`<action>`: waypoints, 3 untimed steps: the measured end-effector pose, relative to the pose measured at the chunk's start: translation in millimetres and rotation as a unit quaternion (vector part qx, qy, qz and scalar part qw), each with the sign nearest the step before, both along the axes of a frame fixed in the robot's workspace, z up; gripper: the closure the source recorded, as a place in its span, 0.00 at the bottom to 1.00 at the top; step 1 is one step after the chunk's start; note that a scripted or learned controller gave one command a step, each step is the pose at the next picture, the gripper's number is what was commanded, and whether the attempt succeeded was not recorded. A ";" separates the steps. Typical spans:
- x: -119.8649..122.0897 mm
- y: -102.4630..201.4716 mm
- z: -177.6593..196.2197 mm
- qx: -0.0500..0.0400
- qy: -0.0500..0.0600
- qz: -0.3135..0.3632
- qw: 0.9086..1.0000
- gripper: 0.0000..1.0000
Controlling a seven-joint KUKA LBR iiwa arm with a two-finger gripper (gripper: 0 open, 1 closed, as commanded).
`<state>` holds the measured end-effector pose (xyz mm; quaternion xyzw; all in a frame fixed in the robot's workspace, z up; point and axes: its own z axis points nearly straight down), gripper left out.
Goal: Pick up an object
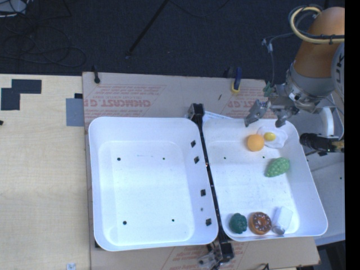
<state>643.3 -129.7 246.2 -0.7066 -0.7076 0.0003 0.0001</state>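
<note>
My gripper (269,117) hangs over the far edge of the right bin (315,196), its two fingers spread apart with nothing between them. Just below it lie an orange ball (255,143) and a fried-egg toy (271,137) with a yellow yolk. A green bumpy piece (277,167) sits further toward the front, on the right side. Along the bin's near edge are a dark green item (238,223), a brown sprinkled donut (260,223) and a pale translucent block (283,218).
The left bin (101,151) stands beside the right one, with a black divider strip (202,167) between them. Cardboard (146,97) lies under both bins. A blue and yellow clamp (237,80) stands at the back edge.
</note>
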 end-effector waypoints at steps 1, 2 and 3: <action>-36.3 -63.6 -122.1 0.000 0.007 -0.003 1.000 0.00; -8.9 -82.7 -140.9 0.000 0.000 0.000 1.000 0.00; 0.8 -81.9 -154.1 0.001 0.002 0.001 1.000 0.00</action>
